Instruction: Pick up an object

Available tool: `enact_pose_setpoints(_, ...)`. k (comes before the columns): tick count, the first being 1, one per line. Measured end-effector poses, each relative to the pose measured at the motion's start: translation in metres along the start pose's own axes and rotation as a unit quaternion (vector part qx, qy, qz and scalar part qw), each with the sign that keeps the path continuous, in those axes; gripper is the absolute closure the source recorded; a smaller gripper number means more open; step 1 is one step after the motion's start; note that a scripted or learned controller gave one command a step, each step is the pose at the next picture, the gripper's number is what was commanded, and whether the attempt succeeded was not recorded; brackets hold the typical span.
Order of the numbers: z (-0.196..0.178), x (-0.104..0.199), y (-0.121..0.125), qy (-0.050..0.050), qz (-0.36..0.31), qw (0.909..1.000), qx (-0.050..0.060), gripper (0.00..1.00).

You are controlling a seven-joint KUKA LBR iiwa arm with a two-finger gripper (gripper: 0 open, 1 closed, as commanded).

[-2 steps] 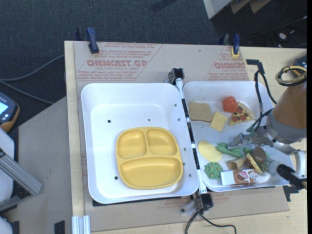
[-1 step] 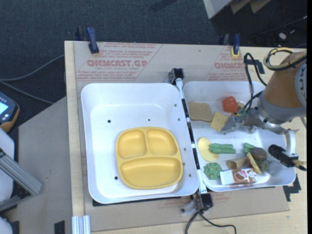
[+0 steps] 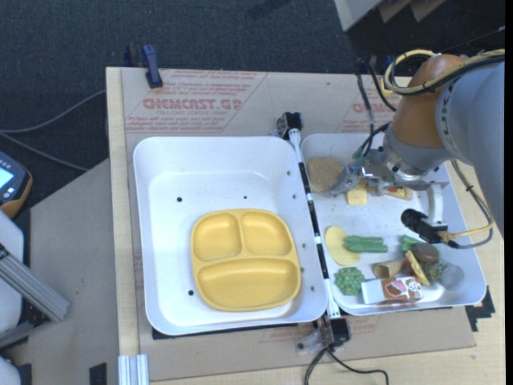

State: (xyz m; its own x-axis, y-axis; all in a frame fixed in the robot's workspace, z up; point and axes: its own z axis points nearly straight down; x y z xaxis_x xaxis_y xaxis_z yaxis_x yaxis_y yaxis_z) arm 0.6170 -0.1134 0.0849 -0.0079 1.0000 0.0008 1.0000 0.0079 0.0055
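Near edge of right bin [image 3: 473, 291]: white packet [image 3: 393, 289], green broccoli piece [image 3: 349, 279], brown bits beside them. Just behind, green bean pod [image 3: 366, 244] on a yellow disc [image 3: 343, 245]. Left bin [image 3: 152, 215] has a yellow divided plate [image 3: 243, 258]. Far part of right bin: my gripper [image 3: 358, 179] sits low over a small yellow block [image 3: 357, 196], tan sponge [image 3: 324, 172] just left. Best to centre on the block, drop straight, close, lift slowly. Can't tell how far open I am or whether I hold anything.

Small objects in the right bin [image 3: 473, 283]
A green bean pod [image 3: 365, 245] lies flat across a yellow disc [image 3: 342, 247], near a green broccoli piece [image 3: 349, 280].
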Motion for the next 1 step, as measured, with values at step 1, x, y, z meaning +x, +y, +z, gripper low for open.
enact_pose_setpoints(1, 0.0012, -0.0102, 0.0478, 0.0, 0.002, 1.0, 0.007, 0.0)
